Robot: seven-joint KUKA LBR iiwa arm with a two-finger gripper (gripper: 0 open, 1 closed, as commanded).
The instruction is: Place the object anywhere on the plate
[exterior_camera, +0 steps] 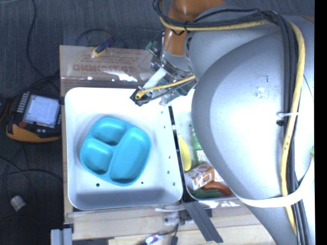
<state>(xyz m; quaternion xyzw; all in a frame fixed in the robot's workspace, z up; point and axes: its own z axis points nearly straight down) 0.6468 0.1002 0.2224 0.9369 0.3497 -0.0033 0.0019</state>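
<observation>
Gripper point(171, 88) above far rim where bins meet | grip width cannot be told | blue plate point(116, 149) down-left, in left bin point(71, 137) | yellow item point(185, 154) in right bin point(183, 117)

blue three-compartment plastic plate point(116, 151): smooth, glossy, soft highlights
white shallow plastic bin on the left point(153, 121): smooth, faint sheen
grey arm shell point(245, 101): smooth painted casing, satin gloss
brown cardboard sheet at the far side point(87, 65): matt, partly under shiny clear film
dark carpet floor point(30, 50): rough, ribbed, matt
pale wooden bench edge point(122, 226): matt
</observation>
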